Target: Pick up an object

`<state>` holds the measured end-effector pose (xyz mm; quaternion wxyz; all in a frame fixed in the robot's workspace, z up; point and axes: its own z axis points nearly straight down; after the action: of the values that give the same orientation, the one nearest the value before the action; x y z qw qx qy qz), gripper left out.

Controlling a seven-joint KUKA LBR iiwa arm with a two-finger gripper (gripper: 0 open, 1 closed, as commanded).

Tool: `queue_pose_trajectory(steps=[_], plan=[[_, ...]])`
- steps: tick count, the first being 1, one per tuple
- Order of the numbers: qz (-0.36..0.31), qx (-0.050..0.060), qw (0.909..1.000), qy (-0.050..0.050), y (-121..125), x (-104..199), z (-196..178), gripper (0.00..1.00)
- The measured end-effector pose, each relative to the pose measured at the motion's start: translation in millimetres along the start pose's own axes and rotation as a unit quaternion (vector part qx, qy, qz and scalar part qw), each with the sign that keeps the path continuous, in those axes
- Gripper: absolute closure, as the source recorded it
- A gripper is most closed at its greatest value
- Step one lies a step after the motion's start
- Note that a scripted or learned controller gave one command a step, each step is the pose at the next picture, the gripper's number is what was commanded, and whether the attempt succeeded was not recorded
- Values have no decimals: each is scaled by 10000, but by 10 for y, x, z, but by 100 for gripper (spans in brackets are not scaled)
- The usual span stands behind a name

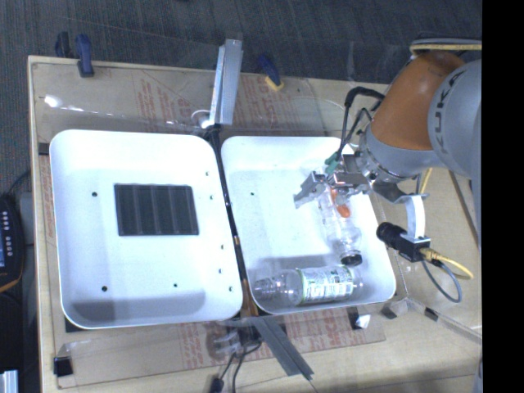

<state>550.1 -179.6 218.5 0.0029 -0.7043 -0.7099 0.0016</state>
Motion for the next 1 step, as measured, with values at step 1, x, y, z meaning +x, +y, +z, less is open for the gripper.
queue_pose_trajectory(steps=[1], plan=[[-182,-17,9998,-7,214,-305,190,0]])
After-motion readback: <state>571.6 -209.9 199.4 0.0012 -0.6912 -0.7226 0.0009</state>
